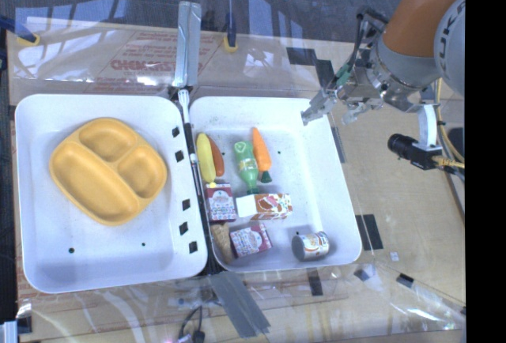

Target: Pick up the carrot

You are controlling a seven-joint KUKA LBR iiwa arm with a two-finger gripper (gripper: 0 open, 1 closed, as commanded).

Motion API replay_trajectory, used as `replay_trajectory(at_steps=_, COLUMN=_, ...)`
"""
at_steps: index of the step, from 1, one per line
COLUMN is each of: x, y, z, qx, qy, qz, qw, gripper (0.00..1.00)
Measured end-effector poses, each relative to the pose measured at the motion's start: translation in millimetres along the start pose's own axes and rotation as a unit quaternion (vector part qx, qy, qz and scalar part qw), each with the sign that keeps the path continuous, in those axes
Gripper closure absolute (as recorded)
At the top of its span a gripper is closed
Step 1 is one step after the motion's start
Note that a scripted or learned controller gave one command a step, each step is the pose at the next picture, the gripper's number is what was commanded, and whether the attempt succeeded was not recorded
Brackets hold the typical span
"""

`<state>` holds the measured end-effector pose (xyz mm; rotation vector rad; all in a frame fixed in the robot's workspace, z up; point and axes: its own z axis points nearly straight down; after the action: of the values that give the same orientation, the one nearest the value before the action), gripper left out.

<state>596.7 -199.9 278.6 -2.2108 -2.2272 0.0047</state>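
Note:
The carrot (260, 148) is orange with a green stub at its near end. It lies lengthwise in the far middle of the right bin (316, 175), just right of a green bottle (246, 162). My gripper (330, 112) hangs over the bin's far right corner, up and to the right of the carrot and well apart from it. Its two grey fingers (315, 110) look spread, with nothing between them.
A yellow banana-like piece (205, 157), a red box (220, 201), a white and orange carton (266, 205), a dark red packet (250, 239) and a small can (311, 245) share the right bin. The left bin (47, 254) holds a yellow divided plate (108, 169).

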Motion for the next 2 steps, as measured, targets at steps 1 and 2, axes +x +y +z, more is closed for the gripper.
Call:
replay_trajectory(at_steps=1, x=-0.8, y=41.1, z=160.4, qx=-0.001, qy=0.0, qz=-0.029, qw=0.9996, gripper=0.0)
replay_trajectory(at_steps=2, x=53.7, y=-13.5, z=185.6, qx=-0.002, qy=-0.002, qz=-0.036, qw=0.9994, gripper=0.0)
